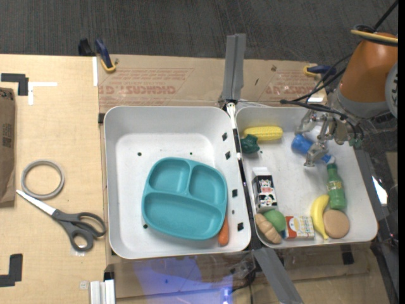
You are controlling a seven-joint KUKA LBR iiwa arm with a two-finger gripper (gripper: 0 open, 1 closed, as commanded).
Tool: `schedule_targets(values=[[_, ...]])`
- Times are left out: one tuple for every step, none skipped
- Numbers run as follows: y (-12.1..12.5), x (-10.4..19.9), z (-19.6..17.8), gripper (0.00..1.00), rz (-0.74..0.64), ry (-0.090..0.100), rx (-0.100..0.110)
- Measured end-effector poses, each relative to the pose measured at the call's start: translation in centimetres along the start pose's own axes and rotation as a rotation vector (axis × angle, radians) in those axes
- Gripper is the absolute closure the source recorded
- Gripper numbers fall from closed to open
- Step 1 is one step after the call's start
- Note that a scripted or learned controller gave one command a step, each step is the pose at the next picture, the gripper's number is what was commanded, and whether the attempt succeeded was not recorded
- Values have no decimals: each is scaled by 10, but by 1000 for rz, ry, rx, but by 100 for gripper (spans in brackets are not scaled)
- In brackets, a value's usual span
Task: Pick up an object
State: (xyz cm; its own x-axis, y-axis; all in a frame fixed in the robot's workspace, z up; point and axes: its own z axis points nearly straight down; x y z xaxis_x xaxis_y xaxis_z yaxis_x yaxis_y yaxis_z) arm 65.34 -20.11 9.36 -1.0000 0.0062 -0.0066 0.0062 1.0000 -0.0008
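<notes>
My gripper point(314, 145) hangs low over the upper right of the right bin point(364, 189), under the orange-banded wrist. A small blue object point(301, 144) lies right against its left side; I cannot tell whether it is gripped. Also in this bin are a yellow corn cob point(263, 133), a dark green piece point(250, 145), a black-and-white carton point(266, 192), a green bottle point(336, 189), a banana point(319, 214), a brown bun point(336, 223), a red-and-white box point(299, 227) and a green and tan vegetable point(271, 224).
The left bin point(120, 170) holds a teal divided plate point(185, 198) and an orange carrot point(223, 234) by its right wall. On the bench to the left lie scissors point(66, 220) and a tape roll point(42, 178). Cables hang near the arm at upper right.
</notes>
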Motion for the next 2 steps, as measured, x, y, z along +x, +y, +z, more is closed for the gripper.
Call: schedule_targets(values=[[44, 40, 0, 0, 30, 2, -2], [65, 59, 0, 0, 120, 3, -1]])
